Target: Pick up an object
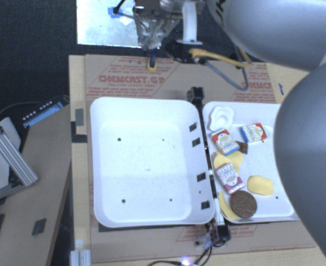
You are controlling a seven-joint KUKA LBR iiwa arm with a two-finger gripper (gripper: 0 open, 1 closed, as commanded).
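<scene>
Gripper (151, 44) hangs beyond the right bin (284, 210), fingertips drawn together, pinching nothing visible. Inside that bin, near its front rim, lies a brown disc (243, 203); it looks light and stiff, best pinched across its edges.

Cardboard sheet (129, 77) on bench; dark floor (24, 49) behind.

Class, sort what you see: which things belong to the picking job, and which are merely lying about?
Job:
grey robot gripper
round brown cookie
yellow lemon-shaped piece
small blue-and-white packet
right white bin

Lying about:
left white bin
brown cardboard sheet
</scene>
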